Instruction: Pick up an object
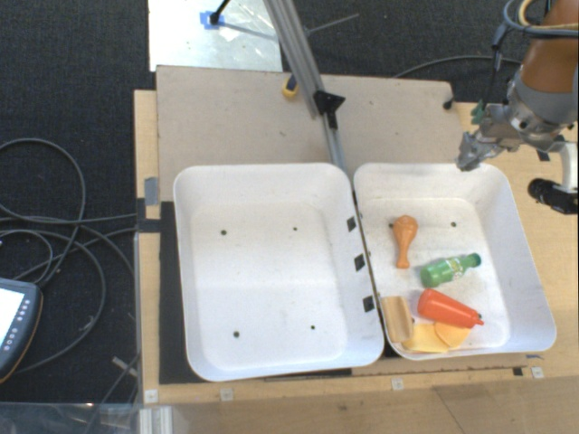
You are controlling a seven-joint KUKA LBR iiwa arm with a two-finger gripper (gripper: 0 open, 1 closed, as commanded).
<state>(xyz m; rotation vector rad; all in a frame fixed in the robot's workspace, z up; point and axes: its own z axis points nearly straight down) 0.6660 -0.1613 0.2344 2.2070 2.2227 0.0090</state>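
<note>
The right bin (516,233) holds an orange chicken drumstick (404,239), a green bottle (449,268) lying on its side, a red-orange carrot (447,309), a tan wooden block (396,318) and a flat yellow piece (432,336) at the front wall. My gripper (470,152) hangs over the bin's back rim at the upper right, well away from all of these objects. Nothing shows between its fingers.
The left bin (194,242) lies beside the right one. A grey tripod pole (303,52) slants down to the bins' shared back corner. Black cables (54,224) and a tablet (14,319) lie on the floor at the left.
</note>
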